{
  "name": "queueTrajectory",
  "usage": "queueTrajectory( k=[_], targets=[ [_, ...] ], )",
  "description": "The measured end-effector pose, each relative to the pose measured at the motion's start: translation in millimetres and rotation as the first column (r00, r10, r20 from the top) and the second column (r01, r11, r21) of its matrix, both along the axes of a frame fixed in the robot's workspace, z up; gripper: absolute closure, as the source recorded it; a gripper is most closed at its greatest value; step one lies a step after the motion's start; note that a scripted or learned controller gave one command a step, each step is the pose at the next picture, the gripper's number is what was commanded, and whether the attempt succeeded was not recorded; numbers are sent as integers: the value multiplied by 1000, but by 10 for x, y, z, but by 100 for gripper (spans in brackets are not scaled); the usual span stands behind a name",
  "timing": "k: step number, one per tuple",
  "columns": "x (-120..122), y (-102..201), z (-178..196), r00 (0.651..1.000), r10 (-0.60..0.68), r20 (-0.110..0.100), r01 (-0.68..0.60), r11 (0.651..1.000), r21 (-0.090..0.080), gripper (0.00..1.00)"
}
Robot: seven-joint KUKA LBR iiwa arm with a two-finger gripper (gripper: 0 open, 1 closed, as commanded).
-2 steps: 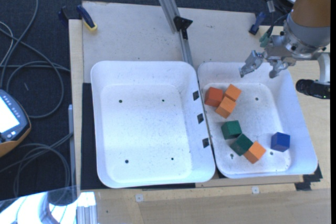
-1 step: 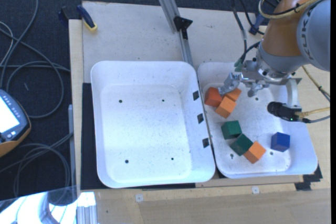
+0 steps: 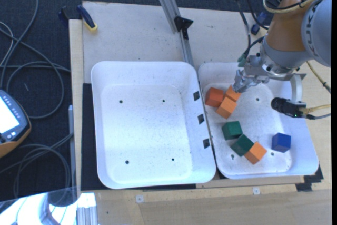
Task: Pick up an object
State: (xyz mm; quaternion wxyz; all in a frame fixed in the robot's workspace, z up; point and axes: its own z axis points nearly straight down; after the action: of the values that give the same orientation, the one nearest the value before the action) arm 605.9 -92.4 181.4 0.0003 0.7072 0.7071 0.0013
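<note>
Inside the right bin (image 3: 300,163), six blocks lie; pincer (image 3: 240,85) grip cannot be told.

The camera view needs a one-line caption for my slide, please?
KUKA arm's tool poised over two orange blocks in the right bin, beside green and blue blocks.

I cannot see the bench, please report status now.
Gripper low in right bin, at two orange blocks. Nothing seen held. Green blocks near.
</note>
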Motion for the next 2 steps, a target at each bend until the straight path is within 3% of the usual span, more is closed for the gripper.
queueTrajectory(
  k=[1,2],
  targets=[
    [-1,13,-589,1000,-1,3,1,1000,-2,100],
    [-232,-17,598,1000,1,7,0,1000,-2,100]
  ],
)
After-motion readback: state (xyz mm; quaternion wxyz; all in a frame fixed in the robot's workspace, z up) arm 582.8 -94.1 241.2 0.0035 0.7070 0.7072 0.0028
